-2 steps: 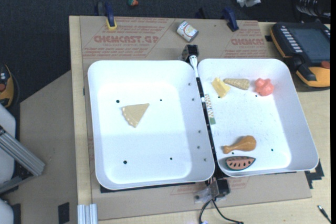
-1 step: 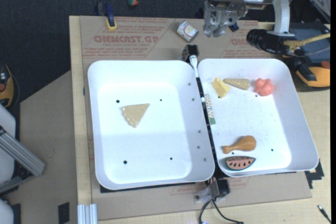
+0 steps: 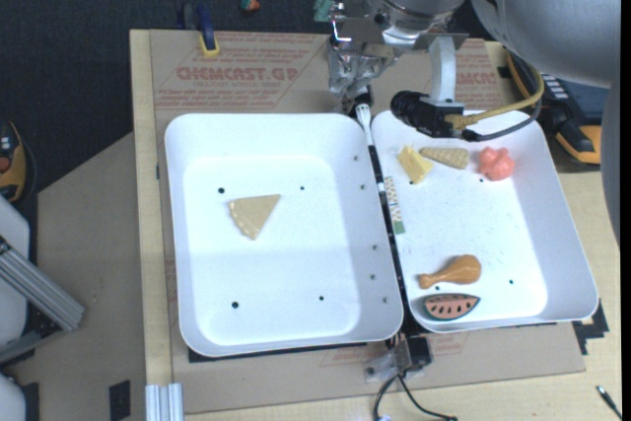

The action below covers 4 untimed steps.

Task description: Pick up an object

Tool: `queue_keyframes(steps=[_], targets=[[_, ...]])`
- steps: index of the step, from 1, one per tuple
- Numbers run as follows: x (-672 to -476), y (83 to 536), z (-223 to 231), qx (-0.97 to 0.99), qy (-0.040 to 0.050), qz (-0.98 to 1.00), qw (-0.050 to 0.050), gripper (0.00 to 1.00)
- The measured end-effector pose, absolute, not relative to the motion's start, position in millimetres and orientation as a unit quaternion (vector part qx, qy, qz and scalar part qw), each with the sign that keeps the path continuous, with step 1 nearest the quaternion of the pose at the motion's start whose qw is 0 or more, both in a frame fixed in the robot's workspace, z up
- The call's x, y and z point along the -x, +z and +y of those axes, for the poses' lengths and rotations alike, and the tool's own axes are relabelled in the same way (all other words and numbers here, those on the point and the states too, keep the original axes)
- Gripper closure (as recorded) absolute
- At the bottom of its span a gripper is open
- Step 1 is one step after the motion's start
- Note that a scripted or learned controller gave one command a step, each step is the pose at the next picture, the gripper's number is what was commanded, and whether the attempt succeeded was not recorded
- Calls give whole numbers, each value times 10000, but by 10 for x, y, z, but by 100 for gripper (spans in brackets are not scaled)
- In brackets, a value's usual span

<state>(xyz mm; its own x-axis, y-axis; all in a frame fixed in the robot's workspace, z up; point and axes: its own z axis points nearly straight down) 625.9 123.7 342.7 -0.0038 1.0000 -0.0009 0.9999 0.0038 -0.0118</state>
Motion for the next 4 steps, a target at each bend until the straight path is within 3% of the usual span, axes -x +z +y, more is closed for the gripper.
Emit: queue_keyframes(steps=[1,2,3,4], targets=[[-5713,3362,1144,7075,25,-7067,24,100],[-5078,3359,559,7093,25,-7049,21,100],[-4788,4941,479,7065,-79,-7076,-56,100],[-4828,3800,750,7064,46,-7078,35,100]])
